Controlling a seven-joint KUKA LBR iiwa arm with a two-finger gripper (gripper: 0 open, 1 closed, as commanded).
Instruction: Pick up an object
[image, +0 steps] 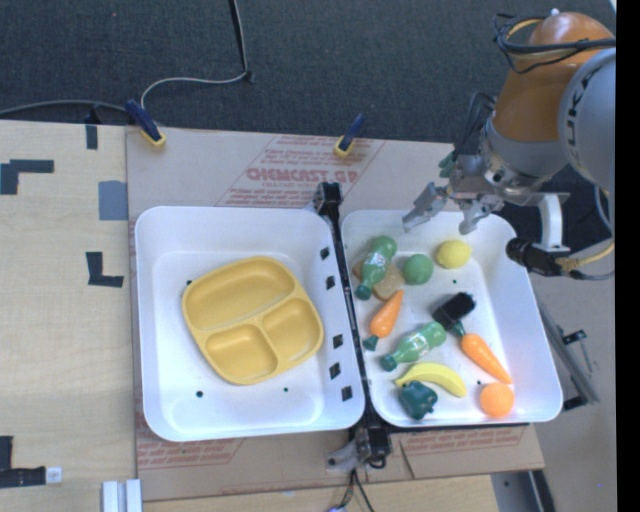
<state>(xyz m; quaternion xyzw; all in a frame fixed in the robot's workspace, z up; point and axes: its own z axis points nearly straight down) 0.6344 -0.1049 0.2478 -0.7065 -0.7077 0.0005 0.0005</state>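
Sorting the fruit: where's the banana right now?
The banana lies in the right bin, near its front edge, between a green bottle and a dark green pepper.

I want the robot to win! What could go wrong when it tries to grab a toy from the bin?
The toys in the right bin are crowded. The lemon sits close to the green ball, so the open gripper above might bump one while closing on the other. Both are round and could roll or slip out. The upper green bottle and the carrot below it touch, so pulling one may drag the other.
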